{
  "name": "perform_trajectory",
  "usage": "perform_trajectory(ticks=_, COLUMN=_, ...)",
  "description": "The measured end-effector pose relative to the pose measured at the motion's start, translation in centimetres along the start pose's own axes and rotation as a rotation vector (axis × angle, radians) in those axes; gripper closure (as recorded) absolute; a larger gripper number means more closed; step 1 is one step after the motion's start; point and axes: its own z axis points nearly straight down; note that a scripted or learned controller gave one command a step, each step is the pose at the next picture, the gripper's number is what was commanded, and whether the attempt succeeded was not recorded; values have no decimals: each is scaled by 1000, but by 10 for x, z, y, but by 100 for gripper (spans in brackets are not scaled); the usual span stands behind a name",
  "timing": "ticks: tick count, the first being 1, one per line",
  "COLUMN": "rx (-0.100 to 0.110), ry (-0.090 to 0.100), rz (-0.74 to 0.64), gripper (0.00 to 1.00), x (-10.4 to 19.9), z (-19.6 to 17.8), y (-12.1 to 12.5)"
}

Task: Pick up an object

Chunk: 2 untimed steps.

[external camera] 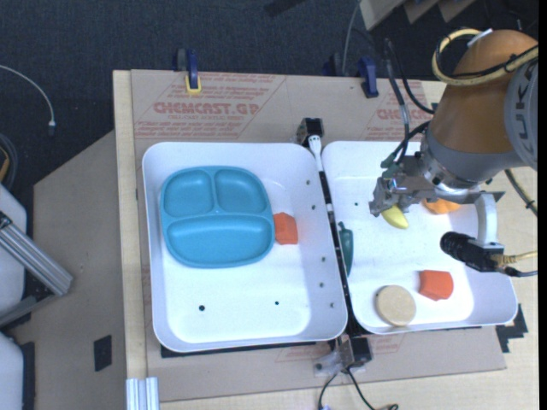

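In the right bin, my gripper hangs low over the upper left part, right above a small yellow banana-shaped piece. The yellow piece pokes out just under the gripper's tip, and whether it is held is hidden. An orange piece lies partly covered behind the wrist. Toward the front of this bin rest a red-orange chunk and a round tan disc.
The left bin holds a blue divided plate and a small orange block beside it. A dark green item lies along the rim between the bins. A black cable fitting juts out from the arm.
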Motion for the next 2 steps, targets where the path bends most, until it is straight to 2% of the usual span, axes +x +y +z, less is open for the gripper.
perform_trajectory(ticks=1, rx=-4, ry=-1, rz=0, gripper=100, x=43, z=-2, y=16)
perform_trajectory(ticks=2, rx=-2, ry=-1, rz=0, gripper=100, x=92, z=9, y=21)
